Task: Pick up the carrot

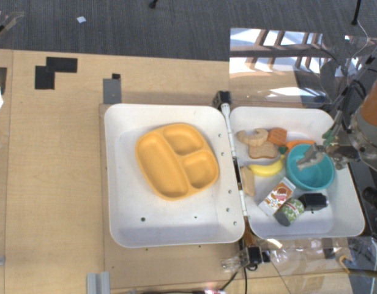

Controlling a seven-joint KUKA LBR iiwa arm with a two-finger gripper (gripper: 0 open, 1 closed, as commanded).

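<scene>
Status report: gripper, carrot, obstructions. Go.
Gripper over teal bowl, right bin; nothing seen held. Carrot behind bowl, untouched. Bowl and cookie crowd it.

I note a light wooden bench (48, 182) carrying two shallow white bins side by side, their inner rims touching. The left bin (124, 225) sits near the bench centre; the right bin (344, 222) lies toward its right end. Black markings (54, 71) occupy the far left corner.

Yellow divided plate (176, 161) in left bin (124, 225); teal bowl (311, 170) in right bin (350, 222).
</scene>
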